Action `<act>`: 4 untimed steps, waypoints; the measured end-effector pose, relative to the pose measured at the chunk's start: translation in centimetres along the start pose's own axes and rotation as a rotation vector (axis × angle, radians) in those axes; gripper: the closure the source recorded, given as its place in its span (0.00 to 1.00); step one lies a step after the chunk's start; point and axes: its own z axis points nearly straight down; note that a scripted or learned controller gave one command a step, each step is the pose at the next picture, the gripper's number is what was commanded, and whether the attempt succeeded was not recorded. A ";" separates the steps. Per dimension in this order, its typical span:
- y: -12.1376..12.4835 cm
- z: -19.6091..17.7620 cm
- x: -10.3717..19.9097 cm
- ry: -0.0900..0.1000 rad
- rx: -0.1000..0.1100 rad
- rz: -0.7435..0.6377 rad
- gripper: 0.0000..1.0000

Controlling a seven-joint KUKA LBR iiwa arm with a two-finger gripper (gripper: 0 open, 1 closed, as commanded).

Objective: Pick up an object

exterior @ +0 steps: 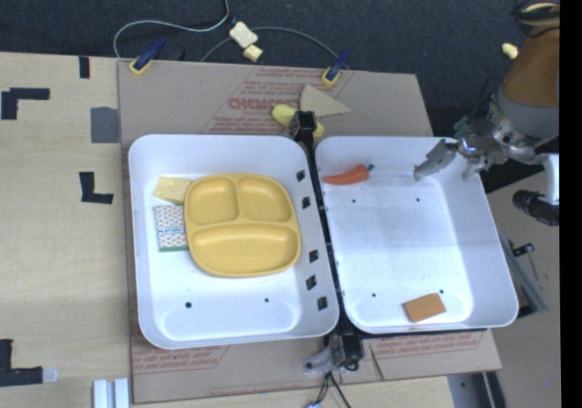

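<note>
Two white bins sit side by side on the table (55, 243). Near the right bin's (482, 252) far-left corner lies an orange carrot (347, 175), long axis roughly left to right, green tip pointing right. Over the far-right rim hangs the tool (452, 159), fingers spread, nothing between them.

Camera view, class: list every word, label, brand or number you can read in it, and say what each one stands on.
Red print on the cardboard sheet behind the bins: blurred, not legible.
Red print on the cardboard's front edge: too small to read.
Patterned small box beside the yellow tray: no text can be made out.
No other writing is readable.
</note>
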 end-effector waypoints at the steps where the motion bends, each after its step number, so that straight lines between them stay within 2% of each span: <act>1: 0.8 8.2 4.2 0.003 0.007 -0.003 0.00; 2: 6.0 12.3 9.3 -0.006 0.013 -0.009 0.00; 3: 6.0 12.0 8.8 -0.001 0.002 0.000 0.00; 4: 6.1 12.0 9.7 -0.004 -0.003 0.000 0.00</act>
